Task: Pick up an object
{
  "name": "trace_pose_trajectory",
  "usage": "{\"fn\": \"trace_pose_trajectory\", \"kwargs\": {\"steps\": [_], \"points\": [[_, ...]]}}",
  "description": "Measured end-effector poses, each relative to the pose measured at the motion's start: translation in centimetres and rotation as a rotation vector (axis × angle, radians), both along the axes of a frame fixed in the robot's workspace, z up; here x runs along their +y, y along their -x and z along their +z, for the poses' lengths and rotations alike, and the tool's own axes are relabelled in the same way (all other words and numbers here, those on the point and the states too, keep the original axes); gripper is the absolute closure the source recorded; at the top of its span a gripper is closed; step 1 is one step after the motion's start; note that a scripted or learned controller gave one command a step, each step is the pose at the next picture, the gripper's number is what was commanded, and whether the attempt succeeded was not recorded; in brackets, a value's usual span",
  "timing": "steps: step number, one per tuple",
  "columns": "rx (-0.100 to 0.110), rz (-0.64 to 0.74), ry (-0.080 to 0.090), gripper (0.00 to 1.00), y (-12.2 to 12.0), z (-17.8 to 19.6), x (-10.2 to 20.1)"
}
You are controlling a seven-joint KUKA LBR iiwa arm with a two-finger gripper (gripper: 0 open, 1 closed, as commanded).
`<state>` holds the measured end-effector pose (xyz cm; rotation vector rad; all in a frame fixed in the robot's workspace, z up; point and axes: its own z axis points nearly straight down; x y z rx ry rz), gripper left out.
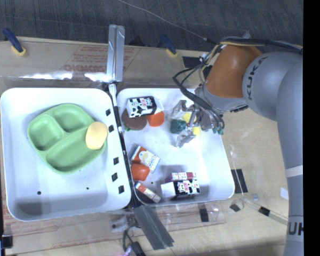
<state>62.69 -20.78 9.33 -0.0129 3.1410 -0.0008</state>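
My gripper (pixel 183 125) is low over the upper middle of the right bin (pixel 220 167), with the orange-banded wrist (pixel 229 73) above and to the right of it. A small dark green item (pixel 176 126) and a yellow piece (pixel 189 118) sit right at the gripper; whether either is gripped is unclear. To its left lie a cow-pattern carton (pixel 140 106), a brown disc (pixel 134 123) and a red-orange item (pixel 156 119).
Lower in the right bin lie an orange-and-white carton (pixel 146 158), a red tomato-like item (pixel 140 171), a small red-and-white box (pixel 148 192) and a cow-pattern box (pixel 183 185). The left bin (pixel 21 196) holds a green divided plate (pixel 61 137) bearing a yellow item (pixel 96 135).
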Motion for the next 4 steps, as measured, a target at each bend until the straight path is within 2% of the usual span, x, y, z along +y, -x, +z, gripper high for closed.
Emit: {"fn": "trace_pose_trajectory", "kwargs": {"steps": [1,2,3,4], "points": [[-0.004,0.201,0.0,0.0,-1.9,0.0,3.8],[0.002,0.317,-0.001,0.0,0.9,-0.1,-0.2],[-0.003,0.491,0.002,0.0,-2.2,0.1,4.6],[-0.008,0.493,0.003,1.0,-2.4,1.3,4.6]]}}
